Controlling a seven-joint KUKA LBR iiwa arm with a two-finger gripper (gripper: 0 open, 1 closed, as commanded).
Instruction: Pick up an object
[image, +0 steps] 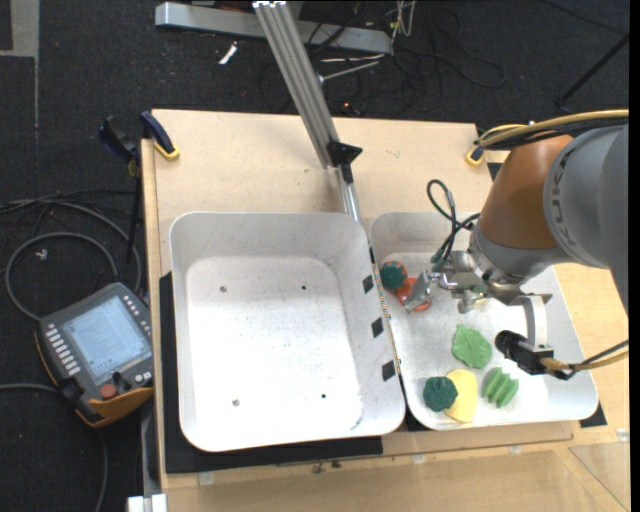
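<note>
Camera view gives you a pale wooden worktop (260, 160) on dark carpet, bearing two shallow white bins: the left bin (200, 240) and the right bin (570, 390). You can count five objects in the right bin: one dark green and red toy (393, 272), one light green lump (471, 346), one ridged green piece (500, 386), one dark green ball (438, 392), one yellow piece (463, 392). Your tool (420, 296) hangs beside the green and red toy; whether it is clenched you cannot tell.

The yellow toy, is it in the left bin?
No, the yellow toy lies in the right bin, beside a dark green toy.
</note>
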